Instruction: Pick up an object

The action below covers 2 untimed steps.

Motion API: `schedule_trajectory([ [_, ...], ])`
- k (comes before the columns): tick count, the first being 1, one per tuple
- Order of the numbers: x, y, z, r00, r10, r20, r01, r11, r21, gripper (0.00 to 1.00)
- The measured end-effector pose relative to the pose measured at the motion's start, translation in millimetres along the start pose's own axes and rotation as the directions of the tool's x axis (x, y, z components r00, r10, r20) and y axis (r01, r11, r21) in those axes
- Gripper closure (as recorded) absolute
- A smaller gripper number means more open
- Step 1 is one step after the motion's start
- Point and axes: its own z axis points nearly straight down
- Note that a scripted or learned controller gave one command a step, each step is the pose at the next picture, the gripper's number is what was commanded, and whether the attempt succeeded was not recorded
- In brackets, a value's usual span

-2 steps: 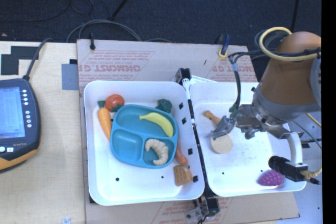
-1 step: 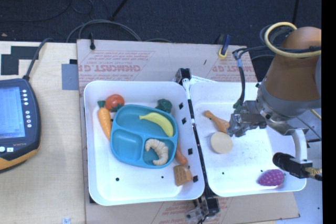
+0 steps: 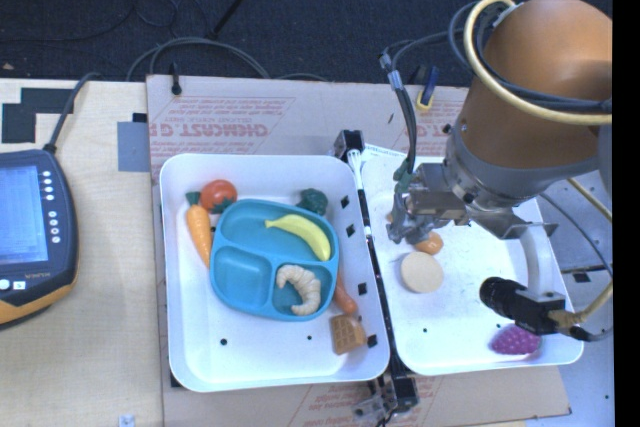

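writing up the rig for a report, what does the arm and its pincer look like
The arm is bulky and rounded, with a broad orange band on top and a grey metal section beneath it. A yellowish hose and dark cables loop around the band and run down toward the wrist. The pincer is a small grey metal assembly with dark parts, blocky and angular next to the smooth arm.

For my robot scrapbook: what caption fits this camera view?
Robot gripper hovers over the right bin beside a small orange piece.
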Motion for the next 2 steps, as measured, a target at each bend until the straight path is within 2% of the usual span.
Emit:
schedule_trajectory([
  [1, 39, 1, -18, 1.0, 0.008, 0.003, -0.008, 1.0, 0.008, 1.0],
  [2, -53, 8, 12, 1.0, 0.02, 0.006, -0.02, 1.0, 0.012, 1.0],
])
